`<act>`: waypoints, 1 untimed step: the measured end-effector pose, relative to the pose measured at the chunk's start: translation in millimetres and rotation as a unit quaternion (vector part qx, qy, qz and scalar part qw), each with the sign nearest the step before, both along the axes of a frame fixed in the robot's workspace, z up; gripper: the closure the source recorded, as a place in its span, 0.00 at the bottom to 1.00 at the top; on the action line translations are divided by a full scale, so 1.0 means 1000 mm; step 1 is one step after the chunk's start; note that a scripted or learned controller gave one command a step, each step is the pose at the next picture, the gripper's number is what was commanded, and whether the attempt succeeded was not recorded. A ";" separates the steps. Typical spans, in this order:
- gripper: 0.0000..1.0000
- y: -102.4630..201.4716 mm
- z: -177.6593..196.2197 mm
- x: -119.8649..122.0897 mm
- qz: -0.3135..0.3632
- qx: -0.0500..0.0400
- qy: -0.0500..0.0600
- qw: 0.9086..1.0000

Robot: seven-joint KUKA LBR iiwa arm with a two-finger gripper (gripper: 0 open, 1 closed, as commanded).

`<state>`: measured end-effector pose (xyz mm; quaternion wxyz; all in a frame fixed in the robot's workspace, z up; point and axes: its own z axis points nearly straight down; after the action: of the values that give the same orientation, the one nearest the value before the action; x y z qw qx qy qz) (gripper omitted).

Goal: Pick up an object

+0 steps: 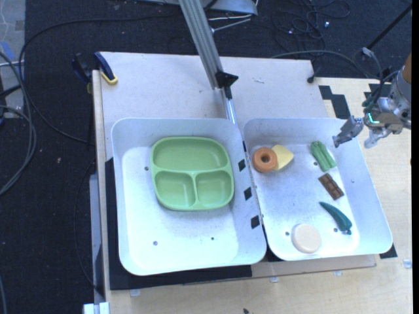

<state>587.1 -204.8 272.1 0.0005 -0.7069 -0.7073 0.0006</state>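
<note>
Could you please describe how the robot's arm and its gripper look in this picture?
At the right edge, the gripper is a grey metal assembly with two thin, dark grey fingers that point toward the right bin. Its body has a small green-cyan light and some thin cables. A bit of orange band appears above it.

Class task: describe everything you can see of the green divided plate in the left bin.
The green divided plate is pale green and looks like matte plastic, a rounded rectangle with a raised rim. Ridges split it into three compartments: one long one at the far side, two smaller ones nearer the camera. It lies flat, right side up, on the floor of the left bin, toward its far right part. Nothing lies in it.
</note>
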 end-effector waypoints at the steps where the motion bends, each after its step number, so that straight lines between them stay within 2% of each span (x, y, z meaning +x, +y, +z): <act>1: 0.00 0.000 0.001 0.000 0.000 0.000 -0.001 1.000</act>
<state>587.5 -204.8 273.0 -0.0004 -0.7068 -0.7075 0.0001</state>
